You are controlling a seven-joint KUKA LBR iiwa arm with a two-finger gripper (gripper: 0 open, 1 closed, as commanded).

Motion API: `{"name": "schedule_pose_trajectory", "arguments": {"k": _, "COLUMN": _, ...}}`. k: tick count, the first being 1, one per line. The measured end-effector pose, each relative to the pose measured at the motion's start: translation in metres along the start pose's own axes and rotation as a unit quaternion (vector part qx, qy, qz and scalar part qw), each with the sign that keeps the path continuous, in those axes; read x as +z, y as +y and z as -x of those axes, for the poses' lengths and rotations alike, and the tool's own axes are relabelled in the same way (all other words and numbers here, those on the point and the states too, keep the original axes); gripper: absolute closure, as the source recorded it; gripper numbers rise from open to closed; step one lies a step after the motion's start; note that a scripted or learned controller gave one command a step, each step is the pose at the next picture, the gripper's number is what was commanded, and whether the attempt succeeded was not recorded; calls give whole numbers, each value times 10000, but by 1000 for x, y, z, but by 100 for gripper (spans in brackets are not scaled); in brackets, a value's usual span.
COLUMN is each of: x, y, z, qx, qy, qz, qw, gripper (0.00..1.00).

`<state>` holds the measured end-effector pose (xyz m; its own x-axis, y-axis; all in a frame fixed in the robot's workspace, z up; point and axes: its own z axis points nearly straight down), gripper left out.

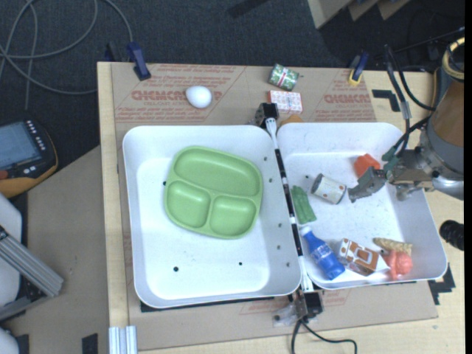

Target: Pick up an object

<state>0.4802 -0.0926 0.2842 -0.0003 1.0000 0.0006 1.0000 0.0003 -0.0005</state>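
My hand (366, 186) hangs over the right bin (335, 133), reaching in from its right side, dark fingers pointing toward the middle of the bin. Whether they are apart or together, I cannot tell from this angle, and I see nothing between them.

Just beside my hand, to its left, lies a small grey-and-white cylinder (328, 188) on its side. It is near my hand, but apart from it. An orange piece (364, 163) sits right above my hand, close against it. A green flat packet (302, 204) lies along the bin's left wall. Lower down, well apart from my hand, are a blue bottle (321, 254), a brown-and-white box (359, 256) and a pinkish-orange toy (399, 260) in the near corner.

The left bin (147, 198) holds a green divided plate (213, 191). On the desk (236, 87) behind the bins lie a white egg (198, 96) and a small green can (284, 77).
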Motion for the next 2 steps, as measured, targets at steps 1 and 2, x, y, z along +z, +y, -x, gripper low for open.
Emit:
{"name": "schedule_pose_trajectory", "arguments": {"k": 1, "x": 67, "y": 51, "z": 66, "qx": 9, "qy": -6, "qz": -2, "qw": 10000, "gripper": 0}}
{"name": "schedule_pose_trajectory", "arguments": {"k": 2, "x": 199, "y": 124, "z": 116, "qx": 1, "qy": 0, "qz": -4, "qw": 10000, "gripper": 0}}
